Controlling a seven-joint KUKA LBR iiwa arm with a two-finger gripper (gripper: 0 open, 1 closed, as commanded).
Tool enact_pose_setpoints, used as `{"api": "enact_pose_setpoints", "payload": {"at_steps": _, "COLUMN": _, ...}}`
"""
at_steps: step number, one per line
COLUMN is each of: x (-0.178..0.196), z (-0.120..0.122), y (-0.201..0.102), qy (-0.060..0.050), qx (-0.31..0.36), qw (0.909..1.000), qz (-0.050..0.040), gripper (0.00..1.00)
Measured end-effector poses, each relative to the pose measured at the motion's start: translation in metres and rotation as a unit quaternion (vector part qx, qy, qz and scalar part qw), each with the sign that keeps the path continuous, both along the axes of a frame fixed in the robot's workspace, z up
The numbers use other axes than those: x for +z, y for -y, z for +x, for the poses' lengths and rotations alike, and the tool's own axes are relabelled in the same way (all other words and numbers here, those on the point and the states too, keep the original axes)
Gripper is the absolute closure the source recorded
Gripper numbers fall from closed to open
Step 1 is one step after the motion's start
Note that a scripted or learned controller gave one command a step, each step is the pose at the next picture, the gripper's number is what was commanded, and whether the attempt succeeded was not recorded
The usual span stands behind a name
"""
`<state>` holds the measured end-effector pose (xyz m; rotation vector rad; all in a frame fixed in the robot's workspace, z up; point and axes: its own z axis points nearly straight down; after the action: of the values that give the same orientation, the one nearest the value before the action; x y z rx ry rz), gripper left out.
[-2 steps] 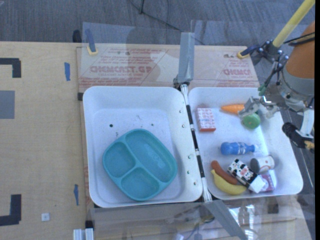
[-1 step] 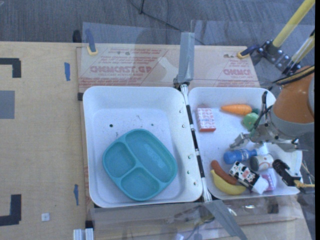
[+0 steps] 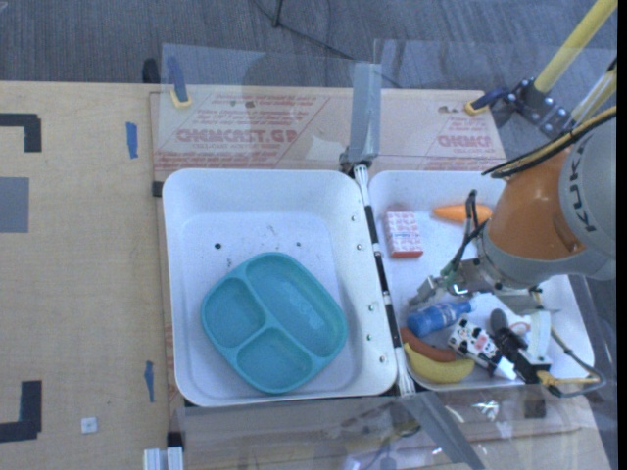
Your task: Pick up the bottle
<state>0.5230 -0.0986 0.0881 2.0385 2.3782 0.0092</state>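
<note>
The bottle is small and blue and lies on its side in the right bin, near that bin's front left. My gripper hangs just above and behind the bottle, below the arm's orange band. From this angle I cannot tell whether it touches the bottle. The wrist hides part of the bin floor to the right of the bottle.
A banana and a black-and-white object lie right in front of the bottle. A red-and-white box and an orange carrot sit further back. The left bin holds a teal divided plate.
</note>
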Motion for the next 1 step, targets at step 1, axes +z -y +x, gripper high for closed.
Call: {"api": "enact_pose_setpoints", "payload": {"at_steps": 1, "x": 0.0002, "z": -0.0385, "y": 0.0051, "qy": 0.002, "qx": 0.105, "qw": 0.9945, "qz": -0.0017, "gripper": 0.00}}
